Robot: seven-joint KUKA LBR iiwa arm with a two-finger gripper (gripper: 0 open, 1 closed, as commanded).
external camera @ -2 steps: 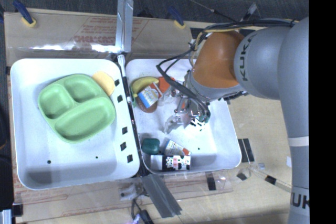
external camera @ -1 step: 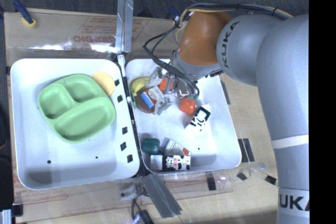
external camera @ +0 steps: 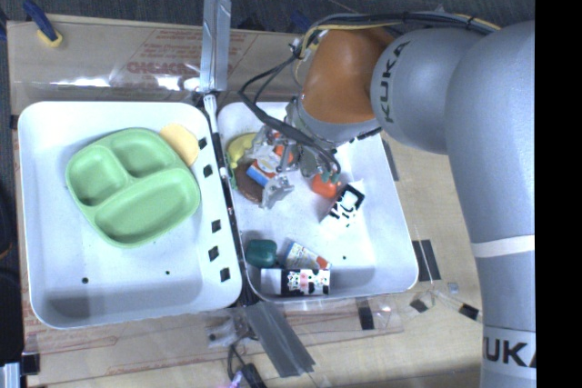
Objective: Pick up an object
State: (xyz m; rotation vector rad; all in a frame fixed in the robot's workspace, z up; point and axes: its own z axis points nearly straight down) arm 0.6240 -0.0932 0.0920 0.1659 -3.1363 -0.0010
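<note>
- camera view: pincer sits low in the right bin, among clutter, so its opening cannot be told.
- candidate objects lie beside it: orange piece, brown disc.
- green divided plate rests in the left bin, well apart.

A pale wooden surface spans the frame. Two shallow white bins lie directly on it, side by side: the left bin at centre left, the right bin just beside it, their inner edges touching.

Divided plate in left bin; clutter, perhaps packets, in right bin.
</note>
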